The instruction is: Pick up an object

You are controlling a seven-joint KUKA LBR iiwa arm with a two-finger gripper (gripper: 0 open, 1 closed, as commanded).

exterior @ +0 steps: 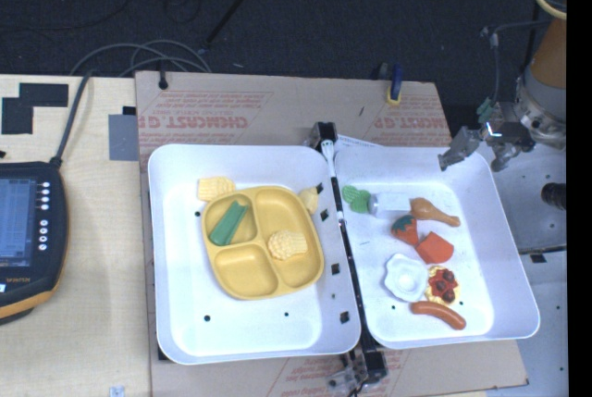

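At the bottom of the frame, in the right bin (518,293), a toy sausage (438,315) lies with its long axis running left to lower right, slightly curved. Just above it sit a pizza slice (443,283) and, touching its left edge, a white fried egg (404,278). Further up is a red-orange block (435,247), with a small tomato-like piece (404,226) just beside it to the upper left. A chicken drumstick (433,213) lies above those, its long axis pointing from upper left to lower right, thick end to the left. A green-capped clear bottle (370,200) lies on its side near the divider, cap pointing left.

In the left bin (176,293), a yellow divided tray (264,270) holds a green pea pod (228,223) in its upper-left compartment, angled lower left to upper right, and a corn piece (288,244) at the right. A yellow waffle-like piece (215,188) rests at the tray's upper-left rim.

At the upper right, the gripper (474,148) hangs over the far right corner of the right bin, well apart from the toys. Its dark fingers spread apart, holding nothing. The grey wrist and orange band (553,53) rise toward the frame's right edge.
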